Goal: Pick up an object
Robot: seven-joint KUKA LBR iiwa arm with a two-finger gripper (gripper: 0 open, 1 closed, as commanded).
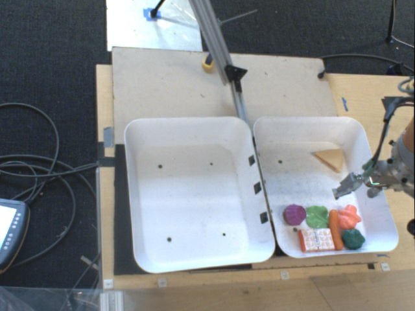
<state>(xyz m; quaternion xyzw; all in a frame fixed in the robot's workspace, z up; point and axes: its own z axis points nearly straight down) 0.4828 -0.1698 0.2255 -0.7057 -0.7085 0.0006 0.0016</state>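
The right bin [311, 127] holds a tan wedge [329, 159] near its far right side. A cluster lies at its near right corner: a purple ball [294, 214], a green leafy piece [317, 216], an orange carrot-like stick [335, 227], an orange lumpy piece [349, 215], a dark green piece [353, 239] and a red-and-white patterned block [316, 240]. My gripper [345, 187] reaches in from the right edge and hovers above the bin, just beyond the cluster and nearer than the wedge. Nothing shows between its fingers.
The left bin [188, 129] stands beside the right one, with a divider edge bearing black clips [257, 188] between them. A slanted grey pole [214, 31] crosses the board behind the bins. Cables [39, 167] and a tablet [10, 229] lie on the floor at left.
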